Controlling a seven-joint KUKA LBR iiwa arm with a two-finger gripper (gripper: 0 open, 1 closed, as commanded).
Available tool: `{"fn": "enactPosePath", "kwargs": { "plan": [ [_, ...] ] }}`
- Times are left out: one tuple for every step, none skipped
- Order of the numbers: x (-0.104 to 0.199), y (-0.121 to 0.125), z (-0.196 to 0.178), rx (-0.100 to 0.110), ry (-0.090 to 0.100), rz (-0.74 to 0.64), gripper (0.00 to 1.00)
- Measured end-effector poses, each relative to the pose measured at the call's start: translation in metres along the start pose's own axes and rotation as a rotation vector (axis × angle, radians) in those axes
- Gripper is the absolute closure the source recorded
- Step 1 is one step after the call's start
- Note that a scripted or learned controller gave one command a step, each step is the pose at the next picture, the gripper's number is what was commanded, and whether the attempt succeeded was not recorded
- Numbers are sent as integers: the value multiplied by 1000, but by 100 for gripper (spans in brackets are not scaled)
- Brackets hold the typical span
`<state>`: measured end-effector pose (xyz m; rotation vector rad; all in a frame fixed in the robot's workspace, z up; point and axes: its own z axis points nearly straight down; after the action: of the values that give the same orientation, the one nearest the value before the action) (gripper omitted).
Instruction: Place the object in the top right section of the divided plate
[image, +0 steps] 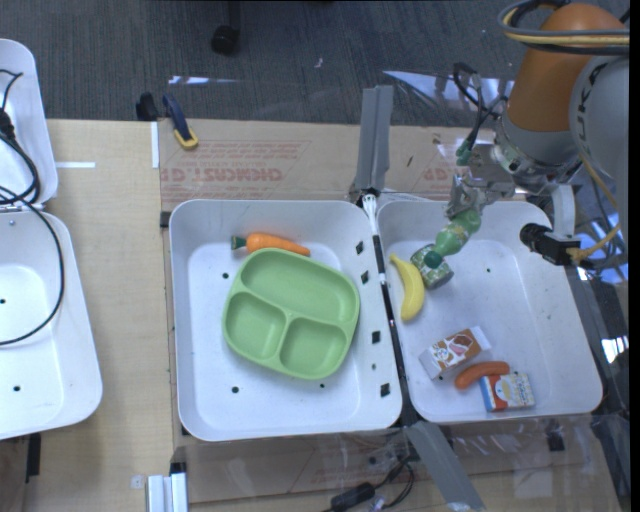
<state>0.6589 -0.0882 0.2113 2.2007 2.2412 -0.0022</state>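
We see a green bottle (443, 251), pale-bodied with a dark cap end, hanging tilted just below the claw (463, 212), whose fingers are closed on its upper end. The arm (560, 90) reaches in from the right over the right bin (560, 330). The divided plate (291, 312) lies well left of the claw.
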Motion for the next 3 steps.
{"fn": "enactPosePath", "kwargs": {
  "plan": [
    [60, -47, -10, 1, 1, -42, 100],
    [116, -79, -14, 3, 1, -13, 100],
    [157, -80, -6, 4, 0, -16, 100]
  ]
}}
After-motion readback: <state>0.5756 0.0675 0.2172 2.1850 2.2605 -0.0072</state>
